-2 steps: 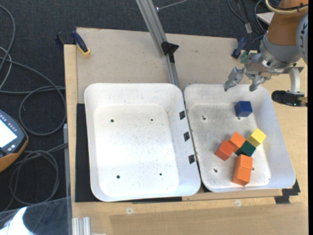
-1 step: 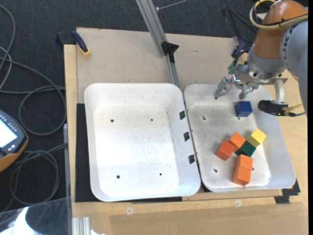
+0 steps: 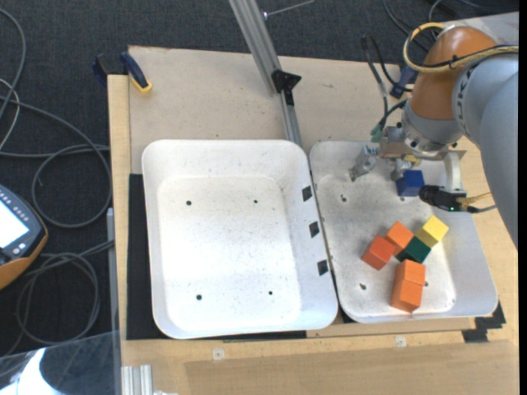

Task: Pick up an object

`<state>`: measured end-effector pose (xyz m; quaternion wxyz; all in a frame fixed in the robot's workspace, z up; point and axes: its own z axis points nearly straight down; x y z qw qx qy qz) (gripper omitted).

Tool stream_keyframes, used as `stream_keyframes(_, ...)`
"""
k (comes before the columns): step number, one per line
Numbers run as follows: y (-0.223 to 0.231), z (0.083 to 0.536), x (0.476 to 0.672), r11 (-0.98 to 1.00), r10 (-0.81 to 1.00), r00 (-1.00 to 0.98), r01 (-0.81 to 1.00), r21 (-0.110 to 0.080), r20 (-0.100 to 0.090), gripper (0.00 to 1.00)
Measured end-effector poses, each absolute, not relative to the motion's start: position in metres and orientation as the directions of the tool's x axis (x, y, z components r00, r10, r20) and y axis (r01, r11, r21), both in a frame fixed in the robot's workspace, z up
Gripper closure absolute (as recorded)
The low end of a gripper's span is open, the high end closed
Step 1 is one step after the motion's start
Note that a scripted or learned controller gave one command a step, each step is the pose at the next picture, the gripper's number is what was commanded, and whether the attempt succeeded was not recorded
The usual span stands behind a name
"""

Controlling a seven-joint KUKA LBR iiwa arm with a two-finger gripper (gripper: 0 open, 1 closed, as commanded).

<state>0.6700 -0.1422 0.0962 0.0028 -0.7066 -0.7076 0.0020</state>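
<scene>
The fingers (image 3: pixel 387 167) hang over the right bin's (image 3: pixel 346 220) far end, spread and holding nothing, a blue block (image 3: pixel 409 182) just beside them. Orange blocks (image 3: pixel 395 257) lie nearer.

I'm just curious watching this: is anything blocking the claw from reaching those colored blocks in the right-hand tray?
Nothing visible does. The gripper hangs over the right bin's far end beside a blue block. Bare bin floor lies between it and the cluster: orange blocks, yellow block, green block.

Even, bright overhead light; soft shadows; slightly grainy, perhaps mild blur at edges.
</scene>
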Motion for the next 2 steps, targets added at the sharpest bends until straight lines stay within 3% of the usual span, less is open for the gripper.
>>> stream_keyframes(1, -0.142, 0.112, 0.673, 0.002, 1.000, -0.002, 1.000, 0.002, 0.000, 1.00)
stream_keyframes(2, -0.131, 0.167, 0.674, 0.003, 1.000, -0.003, 1.000, 0.008, -0.001, 1.00)
